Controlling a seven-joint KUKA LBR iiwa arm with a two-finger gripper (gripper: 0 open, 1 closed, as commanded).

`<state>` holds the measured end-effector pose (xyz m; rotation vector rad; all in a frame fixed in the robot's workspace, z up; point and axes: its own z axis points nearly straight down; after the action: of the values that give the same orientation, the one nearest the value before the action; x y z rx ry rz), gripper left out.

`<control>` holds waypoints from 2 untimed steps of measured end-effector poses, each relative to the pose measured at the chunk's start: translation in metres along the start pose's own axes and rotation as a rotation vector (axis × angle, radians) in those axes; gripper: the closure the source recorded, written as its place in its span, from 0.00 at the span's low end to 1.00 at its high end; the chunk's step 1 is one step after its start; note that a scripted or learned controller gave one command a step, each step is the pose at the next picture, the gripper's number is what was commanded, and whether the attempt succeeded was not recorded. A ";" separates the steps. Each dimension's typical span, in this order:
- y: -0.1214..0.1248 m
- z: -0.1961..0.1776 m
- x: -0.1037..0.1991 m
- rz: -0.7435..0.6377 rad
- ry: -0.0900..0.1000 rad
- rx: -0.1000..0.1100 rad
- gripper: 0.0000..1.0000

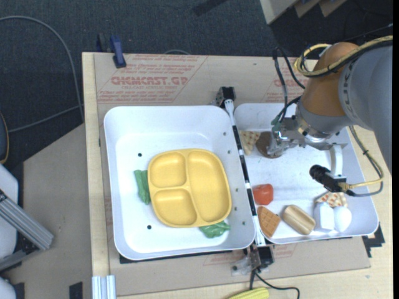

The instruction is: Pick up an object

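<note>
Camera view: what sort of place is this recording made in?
Most likely a robotics lab bench, not a kitchen: the arm works over the right bin, beside the left bin, both on printed cardboard, and food pieces such as the tomato look like toys.

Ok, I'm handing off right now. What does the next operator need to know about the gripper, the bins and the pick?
Gripper: low in the right bin, at a brown round piece near the far left corner; a hold can't be confirmed.
Also in the right bin: red piece, orange wedge, bread roll.
Left bin: yellow divided plate lying over green pieces.
Done: nothing visibly lifted.
Left: grasp one item and raise it.
</note>
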<state>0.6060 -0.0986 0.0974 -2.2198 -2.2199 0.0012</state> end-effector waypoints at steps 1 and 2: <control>0.000 0.000 0.000 0.000 0.000 0.000 0.00; 0.015 0.013 0.002 -0.001 -0.001 -0.004 0.00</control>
<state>0.6205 -0.0963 0.0845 -2.2216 -2.2231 -0.0022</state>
